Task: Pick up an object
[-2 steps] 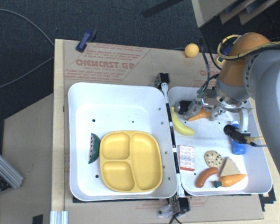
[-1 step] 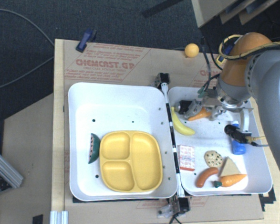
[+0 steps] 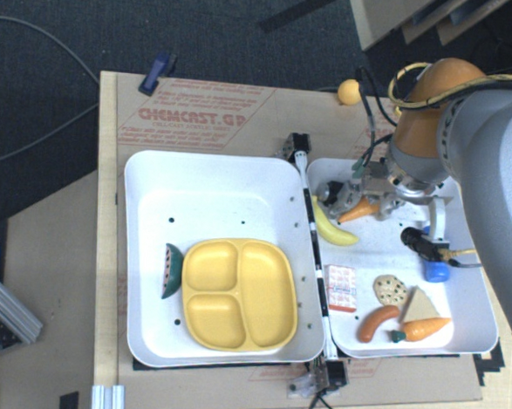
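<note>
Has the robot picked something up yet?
Not that I can see. The hand is down in the right bin, by an orange carrot and the banana. Nothing looks lifted; gripping and raising one is left.

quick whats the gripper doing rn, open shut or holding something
Gripper: low in the right bin, by the banana and a small orange piece; grip state cannot be told.
</note>
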`<state>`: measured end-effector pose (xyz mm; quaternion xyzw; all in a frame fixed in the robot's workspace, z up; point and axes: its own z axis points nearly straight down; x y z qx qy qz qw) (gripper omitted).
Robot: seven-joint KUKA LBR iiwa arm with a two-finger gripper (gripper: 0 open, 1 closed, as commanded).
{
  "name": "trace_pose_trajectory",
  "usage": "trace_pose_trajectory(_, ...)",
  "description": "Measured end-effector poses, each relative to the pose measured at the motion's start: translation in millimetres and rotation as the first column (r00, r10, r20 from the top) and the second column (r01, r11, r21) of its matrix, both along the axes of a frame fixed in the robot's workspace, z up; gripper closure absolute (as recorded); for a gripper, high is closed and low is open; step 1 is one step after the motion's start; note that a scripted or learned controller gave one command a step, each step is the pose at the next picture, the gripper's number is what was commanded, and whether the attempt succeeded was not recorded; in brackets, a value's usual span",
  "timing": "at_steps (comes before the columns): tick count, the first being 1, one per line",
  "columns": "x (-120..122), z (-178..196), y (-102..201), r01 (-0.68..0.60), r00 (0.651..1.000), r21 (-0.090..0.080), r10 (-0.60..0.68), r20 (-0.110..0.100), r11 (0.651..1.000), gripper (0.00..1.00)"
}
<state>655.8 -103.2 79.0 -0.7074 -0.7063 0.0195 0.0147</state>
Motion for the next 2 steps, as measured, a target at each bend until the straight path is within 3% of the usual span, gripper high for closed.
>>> trace_pose_trajectory(1,-1,9,0,0.008,1.0,0.002,-0.008,-0.006,1.0,1.0)
trace_pose_trajectory(2,-72,106,76,-0.003,0.999,0.008,0.003,0.048,1.0,1.0)
